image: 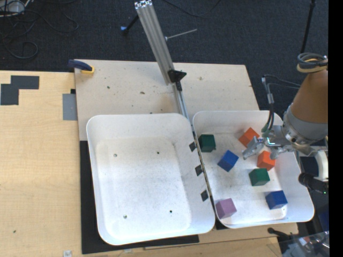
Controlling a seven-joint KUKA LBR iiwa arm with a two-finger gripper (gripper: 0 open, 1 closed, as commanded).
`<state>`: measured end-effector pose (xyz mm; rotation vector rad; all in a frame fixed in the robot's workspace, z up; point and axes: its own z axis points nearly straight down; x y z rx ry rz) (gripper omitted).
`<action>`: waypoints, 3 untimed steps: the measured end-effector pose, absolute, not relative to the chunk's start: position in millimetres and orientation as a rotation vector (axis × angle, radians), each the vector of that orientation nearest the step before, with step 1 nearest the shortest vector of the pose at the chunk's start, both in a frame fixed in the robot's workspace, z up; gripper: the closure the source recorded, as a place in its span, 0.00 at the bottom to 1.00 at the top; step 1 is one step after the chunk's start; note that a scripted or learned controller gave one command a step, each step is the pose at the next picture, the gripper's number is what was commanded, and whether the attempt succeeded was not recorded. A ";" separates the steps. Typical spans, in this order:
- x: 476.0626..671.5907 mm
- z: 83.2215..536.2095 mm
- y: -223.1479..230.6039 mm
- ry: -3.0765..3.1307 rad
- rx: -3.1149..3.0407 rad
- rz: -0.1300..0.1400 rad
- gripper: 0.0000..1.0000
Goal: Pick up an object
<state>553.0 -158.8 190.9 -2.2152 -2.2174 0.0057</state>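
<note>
The claw (263, 150) hangs low in the right bin (300, 214), fingers spread, one tip beside an orange cube (266, 160), nothing pinched. Another orange cube (247, 136), green, blue and purple blocks lie around.

An aluminium rail (156, 39) lies across the bench (134, 84).

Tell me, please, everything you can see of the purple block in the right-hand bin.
The purple block is a small cube, matte, pale lilac and solid-looking, resting flat on the floor of the right bin. It sits in the bin's near left corner, close to the rim next to the left bin. Nothing else touches it; the nearest neighbour, a blue block, lies well to its right.
</note>
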 end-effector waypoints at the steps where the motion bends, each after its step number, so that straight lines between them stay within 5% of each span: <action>1: 553.8 193.1 -159.6 -2.218 -2.220 0.002 0.00; 3: 548.4 117.2 -166.1 -2.228 -2.229 -0.008 0.00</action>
